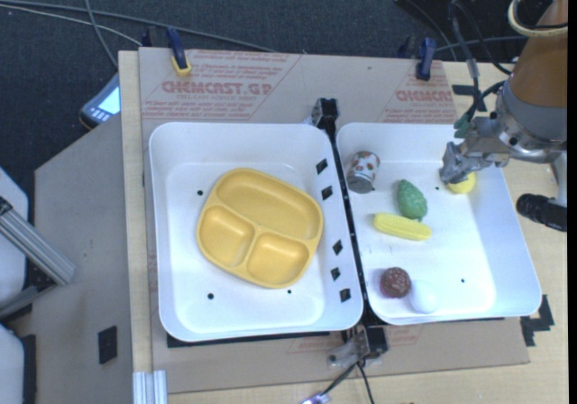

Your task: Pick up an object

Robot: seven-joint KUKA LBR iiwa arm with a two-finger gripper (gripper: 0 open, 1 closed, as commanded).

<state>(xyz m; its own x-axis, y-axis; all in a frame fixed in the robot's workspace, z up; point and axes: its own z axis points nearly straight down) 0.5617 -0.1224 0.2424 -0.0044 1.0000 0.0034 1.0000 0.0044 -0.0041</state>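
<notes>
Two shallow white plastic bins sit side by side on a cardboard-topped bench. The left bin [171,240] holds a yellow three-compartment plastic plate [260,227], lying flat near its centre. The right bin [505,240] holds the loose objects, spread well apart, presumably so that each can be approached singly: a small grey-and-brown toy figure [362,170] at 10 o'clock, a green bumpy vegetable-shaped toy [413,198] near the centre, a yellow corn-cob toy [402,227] just below it, a dark red round toy [395,281] at 7 o'clock with a white rounded object [424,300] touching it.

The grey arm with its orange band [541,68] reaches in from 3 o'clock, wrist pointing down over the bin's 1 o'clock corner. The two-finger gripper [458,175] stands directly over a small yellow rounded object [462,183], the likely target; whether its fingers are spread or pinching cannot be told.
</notes>
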